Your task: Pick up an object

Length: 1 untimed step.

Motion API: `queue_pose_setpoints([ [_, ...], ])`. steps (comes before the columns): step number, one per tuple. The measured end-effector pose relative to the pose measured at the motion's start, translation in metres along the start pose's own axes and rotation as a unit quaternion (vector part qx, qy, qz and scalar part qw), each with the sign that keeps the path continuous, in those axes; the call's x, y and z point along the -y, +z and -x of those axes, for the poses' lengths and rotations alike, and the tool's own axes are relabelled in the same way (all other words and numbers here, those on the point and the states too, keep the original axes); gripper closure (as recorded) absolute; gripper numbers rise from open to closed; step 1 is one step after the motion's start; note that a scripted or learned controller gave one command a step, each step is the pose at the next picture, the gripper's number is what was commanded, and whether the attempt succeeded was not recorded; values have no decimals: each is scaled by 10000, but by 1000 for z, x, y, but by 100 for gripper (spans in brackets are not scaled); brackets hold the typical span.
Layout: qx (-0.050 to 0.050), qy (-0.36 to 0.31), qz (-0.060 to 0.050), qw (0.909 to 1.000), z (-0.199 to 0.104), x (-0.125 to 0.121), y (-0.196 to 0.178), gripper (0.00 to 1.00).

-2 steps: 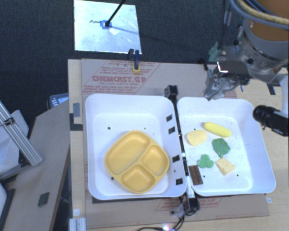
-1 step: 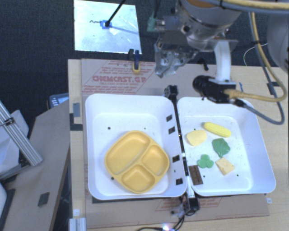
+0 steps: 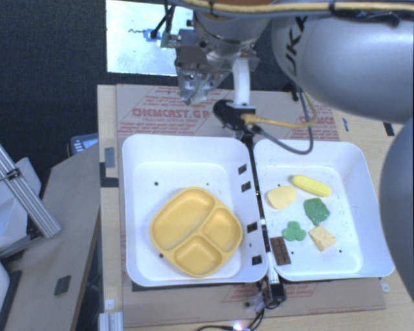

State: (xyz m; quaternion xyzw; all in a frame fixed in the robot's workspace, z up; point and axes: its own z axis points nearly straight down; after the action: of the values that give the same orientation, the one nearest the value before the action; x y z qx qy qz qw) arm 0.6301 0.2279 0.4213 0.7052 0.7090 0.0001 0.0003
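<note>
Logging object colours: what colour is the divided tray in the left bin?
Yellow divided tray, seen in the camera view.

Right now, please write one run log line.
end effector: above bench, behind left bin | yellow tray: left bin | corn: right bin | nothing held

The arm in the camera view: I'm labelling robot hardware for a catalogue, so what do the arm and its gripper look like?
The arm has bulky, rounded, glossy grey shells, with part of dark lettering on the link at top right. An orange band rings it above the wrist. The gripper is a compact grey metal block with bare metallic parts below. A yellow cable and a grey cable trail beneath.
</note>
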Motion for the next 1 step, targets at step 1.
queue_pose_setpoints([
  [1, -16, -10, 15, 10000, -8, 54, -55, 100],
])
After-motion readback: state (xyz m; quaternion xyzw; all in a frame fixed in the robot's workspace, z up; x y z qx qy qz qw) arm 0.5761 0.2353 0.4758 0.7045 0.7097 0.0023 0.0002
